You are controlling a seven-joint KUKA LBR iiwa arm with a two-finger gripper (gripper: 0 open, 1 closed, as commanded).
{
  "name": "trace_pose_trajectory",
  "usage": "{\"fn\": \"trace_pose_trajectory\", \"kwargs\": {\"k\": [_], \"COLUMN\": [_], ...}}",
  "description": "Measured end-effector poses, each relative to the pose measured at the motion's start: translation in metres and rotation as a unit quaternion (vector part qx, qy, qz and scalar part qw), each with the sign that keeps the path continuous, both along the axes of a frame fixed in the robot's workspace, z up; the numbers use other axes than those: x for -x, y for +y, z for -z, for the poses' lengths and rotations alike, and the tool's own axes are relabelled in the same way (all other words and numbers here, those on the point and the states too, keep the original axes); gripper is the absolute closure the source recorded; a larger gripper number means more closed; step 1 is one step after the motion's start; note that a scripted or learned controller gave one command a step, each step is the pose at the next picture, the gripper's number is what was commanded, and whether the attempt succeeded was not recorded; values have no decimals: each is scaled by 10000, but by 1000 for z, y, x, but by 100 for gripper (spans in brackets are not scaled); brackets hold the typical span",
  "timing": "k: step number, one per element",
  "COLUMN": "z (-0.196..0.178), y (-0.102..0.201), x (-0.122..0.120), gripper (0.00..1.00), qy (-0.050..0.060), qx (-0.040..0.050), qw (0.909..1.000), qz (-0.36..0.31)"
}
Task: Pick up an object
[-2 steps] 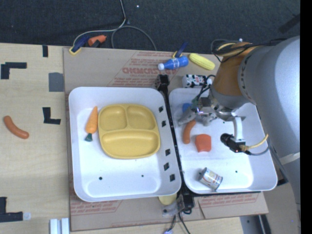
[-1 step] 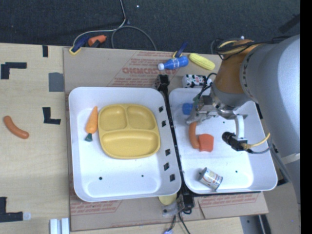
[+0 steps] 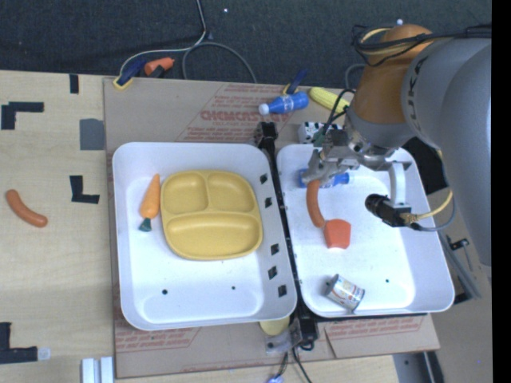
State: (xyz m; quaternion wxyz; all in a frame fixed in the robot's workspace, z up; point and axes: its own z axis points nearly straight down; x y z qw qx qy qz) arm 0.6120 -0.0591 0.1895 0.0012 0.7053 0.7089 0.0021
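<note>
The two-finger gripper [image 3: 321, 174] is seen low over the right white bin [image 3: 415, 282], at the upper end of the curved orange sausage [image 3: 314, 203]; whether its pincer is wide or narrow cannot be told; a yellow divided plastic plate [image 3: 211, 214] lies in the left white bin [image 3: 144, 294].

from my remote view, a pale wooden bench [image 3: 48, 294] with black tape marks [image 3: 22, 113], a brown cardboard sheet [image 3: 192, 110] on it, dark speckled floor [image 3: 96, 14] behind, a thin cable [image 3: 201, 22] trailing across it

Grey arm [image 3: 423, 94] over right bin [image 3: 423, 282], sausage [image 3: 314, 204], orange block [image 3: 337, 234], tin [image 3: 345, 291]
</note>
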Motion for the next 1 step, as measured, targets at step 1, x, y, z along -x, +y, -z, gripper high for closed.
{"fn": "trace_pose_trajectory", "kwargs": {"k": [1], "z": [6], "y": [58], "x": [21], "gripper": [100], "qy": [39], "qx": [5], "qw": [10000], "qz": [8]}}
